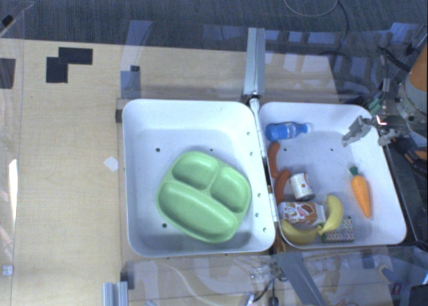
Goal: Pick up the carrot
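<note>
From the overhead camera, two shallow white plastic bins sit side by side on the pale wooden bench [60, 164]. The left bin [144, 131] holds a light green three-compartment plastic tray [204, 194] near its middle, with bare white floor around it on all sides.

In the right bin [321, 114], the small orange carrot with a green stem tip [360, 193] lies toward 3 o'clock, close to the right wall but apart from it. Its long axis runs from 11 to 5 o'clock: the green stem end points toward 11, the tapered tip toward 5. Open floor lies around it, widest toward 9 and 12 o'clock.

The clutter gathers elsewhere: a blue plastic bottle [287, 130] at 11 o'clock along the far side, two reddish sausages [276, 168] against the left wall, a small round can [301, 186] near the centre, and a yellow banana [319, 224] with a printed packet [299, 212] at 6 to 7 o'clock by the near wall.

The grey two-finger gripper [366, 127] hangs over the bin's 1 o'clock corner, well apart from the carrot, toward 12 o'clock of it. Whether its fingers are spread or closed, I cannot tell; nothing shows between them.
</note>
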`<action>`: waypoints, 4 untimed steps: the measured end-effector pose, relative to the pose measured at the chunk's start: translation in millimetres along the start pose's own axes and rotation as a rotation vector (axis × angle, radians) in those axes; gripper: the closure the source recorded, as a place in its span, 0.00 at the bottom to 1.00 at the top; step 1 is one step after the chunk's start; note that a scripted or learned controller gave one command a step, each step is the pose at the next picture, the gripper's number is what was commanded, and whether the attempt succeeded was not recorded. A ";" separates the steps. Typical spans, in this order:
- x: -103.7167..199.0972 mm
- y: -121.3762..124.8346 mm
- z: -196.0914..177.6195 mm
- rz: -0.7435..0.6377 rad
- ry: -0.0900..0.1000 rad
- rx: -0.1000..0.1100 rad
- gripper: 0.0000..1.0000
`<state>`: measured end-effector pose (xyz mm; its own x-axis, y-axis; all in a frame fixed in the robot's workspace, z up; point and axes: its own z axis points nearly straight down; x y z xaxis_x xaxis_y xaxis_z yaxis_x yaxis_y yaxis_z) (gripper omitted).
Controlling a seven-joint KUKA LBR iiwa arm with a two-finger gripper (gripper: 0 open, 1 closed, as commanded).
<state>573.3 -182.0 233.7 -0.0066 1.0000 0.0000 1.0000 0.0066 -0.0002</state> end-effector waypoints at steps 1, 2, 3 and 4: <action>-5.5 -37.0 130.5 0.002 0.001 0.000 0.00; -9.8 -76.1 136.1 0.149 0.017 -0.013 0.00; -19.7 -83.7 109.8 -0.454 -0.003 -0.006 0.00; -23.4 -81.1 145.0 -0.660 -0.006 -0.012 0.00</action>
<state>492.3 -205.9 88.7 -0.6179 0.7862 -0.0092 0.7861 0.6180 0.0093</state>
